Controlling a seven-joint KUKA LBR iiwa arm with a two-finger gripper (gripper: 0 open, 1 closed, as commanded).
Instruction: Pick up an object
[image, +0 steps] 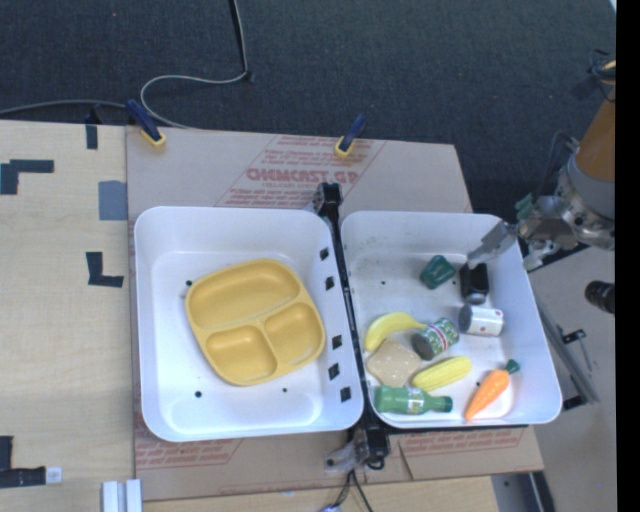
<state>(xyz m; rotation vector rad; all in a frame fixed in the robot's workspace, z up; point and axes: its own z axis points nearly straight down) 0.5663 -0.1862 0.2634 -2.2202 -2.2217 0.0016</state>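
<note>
The grey two-finger gripper (475, 281) hangs above the right white bin's (536, 362) far right corner; finger state unclear. Approach step; next, lowering onto 1 object, maybe the small green block (437, 271).

The bench (60, 300) carried a cardboard sheet (290, 170) at centre, bearing two white bins: left bin (160, 400) at nine o'clock, right bin (535, 390) at three o'clock, walls touching.

arm (590, 190): grey wrist | orange band above | fingers (474, 283): dark, slim
</note>
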